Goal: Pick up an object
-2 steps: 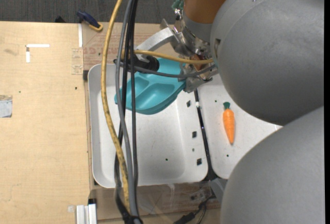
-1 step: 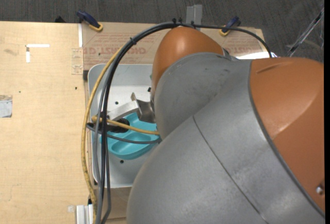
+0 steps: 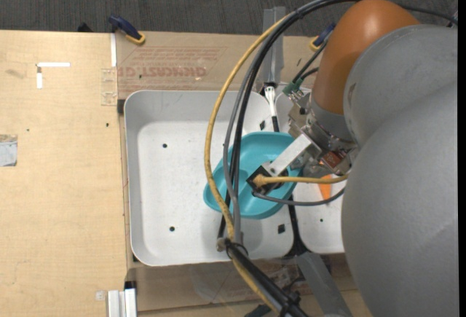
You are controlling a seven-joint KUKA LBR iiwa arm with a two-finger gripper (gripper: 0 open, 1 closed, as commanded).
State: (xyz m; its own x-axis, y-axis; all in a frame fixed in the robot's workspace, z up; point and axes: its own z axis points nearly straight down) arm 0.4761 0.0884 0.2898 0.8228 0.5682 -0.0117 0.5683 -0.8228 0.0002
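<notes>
The teal bowl (image 3: 244, 162) lies at the right edge of the left bin (image 3: 132, 177), under the wrist (image 3: 328, 137). We cannot tell the gripper's state, so we judge the 1 pickup not yet done.

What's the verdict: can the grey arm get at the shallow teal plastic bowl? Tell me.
Probably yes: the grey arm hangs directly over the teal bowl in the white bin, with only its own cables crossing it.
</notes>
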